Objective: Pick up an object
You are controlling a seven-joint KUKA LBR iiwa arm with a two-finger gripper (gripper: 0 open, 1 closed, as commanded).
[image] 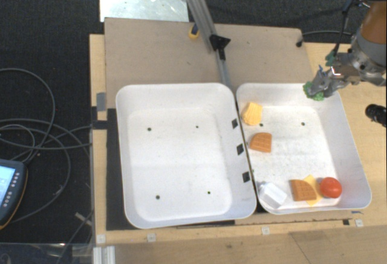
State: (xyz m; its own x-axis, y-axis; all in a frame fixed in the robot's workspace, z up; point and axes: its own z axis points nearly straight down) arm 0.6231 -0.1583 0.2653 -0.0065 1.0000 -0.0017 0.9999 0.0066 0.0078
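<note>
Green lump (315,91) sits between the fingers (320,83) at upper right, clamped so it lifts clear of the right bin (351,154)

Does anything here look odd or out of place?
Nothing looks spilled or broken. All the items crowd the right bin; a red ball sits against a brown piece overlapping a yellow piece. The hand hangs over that bin's far corner.

arm: enters from right, upper edge | end effector (318,89): low, pointing left, grips green item
</note>
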